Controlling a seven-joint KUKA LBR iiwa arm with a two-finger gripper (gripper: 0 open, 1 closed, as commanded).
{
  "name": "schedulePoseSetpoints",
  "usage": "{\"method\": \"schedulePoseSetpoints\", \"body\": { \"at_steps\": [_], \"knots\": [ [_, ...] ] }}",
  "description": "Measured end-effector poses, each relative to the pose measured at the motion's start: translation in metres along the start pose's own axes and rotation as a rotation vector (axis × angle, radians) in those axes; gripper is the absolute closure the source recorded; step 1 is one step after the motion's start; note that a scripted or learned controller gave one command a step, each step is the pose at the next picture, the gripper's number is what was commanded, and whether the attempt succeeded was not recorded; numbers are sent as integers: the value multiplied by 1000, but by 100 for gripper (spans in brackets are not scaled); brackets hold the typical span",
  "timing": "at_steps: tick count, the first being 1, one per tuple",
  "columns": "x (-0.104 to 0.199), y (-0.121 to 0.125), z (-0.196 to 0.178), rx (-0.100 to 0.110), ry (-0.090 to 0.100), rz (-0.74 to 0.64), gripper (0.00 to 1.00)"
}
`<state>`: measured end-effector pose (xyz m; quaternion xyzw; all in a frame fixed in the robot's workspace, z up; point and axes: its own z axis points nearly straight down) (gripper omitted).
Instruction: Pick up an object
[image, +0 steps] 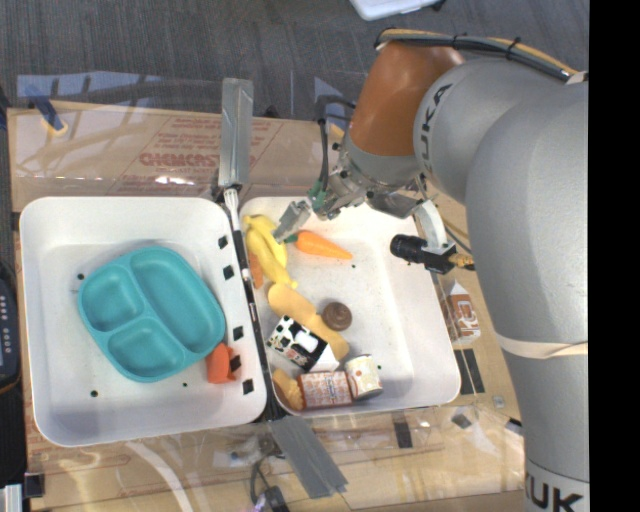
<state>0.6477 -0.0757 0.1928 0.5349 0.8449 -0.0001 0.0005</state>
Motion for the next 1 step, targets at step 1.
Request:
{"method": "schedulePoseSetpoints", "body": {
  "at_steps": [1],
  "knots": [
    [-9, 7, -35, -2, -1, 36, 0]
  ]
}}
